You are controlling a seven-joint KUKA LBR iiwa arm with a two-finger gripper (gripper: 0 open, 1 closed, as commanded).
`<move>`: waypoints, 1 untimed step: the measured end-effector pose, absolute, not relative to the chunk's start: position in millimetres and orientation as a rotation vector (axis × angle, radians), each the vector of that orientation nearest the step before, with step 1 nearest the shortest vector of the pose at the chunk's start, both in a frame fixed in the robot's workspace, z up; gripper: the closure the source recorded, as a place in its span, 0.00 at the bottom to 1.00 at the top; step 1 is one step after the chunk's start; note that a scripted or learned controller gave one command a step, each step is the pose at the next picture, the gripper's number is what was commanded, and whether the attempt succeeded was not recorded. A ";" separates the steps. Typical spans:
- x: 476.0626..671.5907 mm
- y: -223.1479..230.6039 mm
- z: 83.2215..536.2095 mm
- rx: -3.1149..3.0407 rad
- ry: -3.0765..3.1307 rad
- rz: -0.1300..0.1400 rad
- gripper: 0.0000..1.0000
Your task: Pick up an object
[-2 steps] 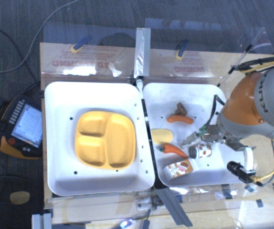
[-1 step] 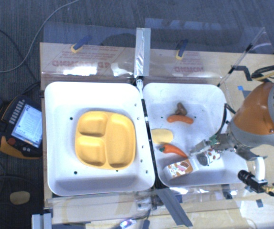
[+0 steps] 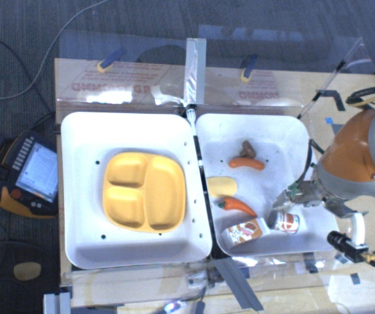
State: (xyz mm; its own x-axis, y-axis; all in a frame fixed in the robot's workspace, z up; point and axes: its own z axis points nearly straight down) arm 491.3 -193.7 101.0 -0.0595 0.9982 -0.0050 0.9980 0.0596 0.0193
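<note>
The right bin [image 3: 292, 131] holds several small objects. A brown lump [image 3: 247, 148] lies above an orange sausage [image 3: 247, 164]. A pale yellow piece [image 3: 221, 187] sits by the bin's left wall, with an orange carrot [image 3: 237, 206] just below it. Near the front wall lie a red and white packet [image 3: 244, 231] and a small white and red can [image 3: 285, 222] on its side. My gripper [image 3: 291, 198] hangs low in the bin's right part, just above the can and right of the carrot. Nothing shows in its grasp.
The left bin [image 3: 83, 142] carries a yellow divided plate [image 3: 144, 191]. The arm's orange band [image 3: 352, 154] and wrist hang over the right bin's right rim. A teach pendant [image 3: 29, 175] lies on the floor left of the bench.
</note>
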 end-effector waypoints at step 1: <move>490.1 -141.1 93.2 1.764 2.568 0.004 1.00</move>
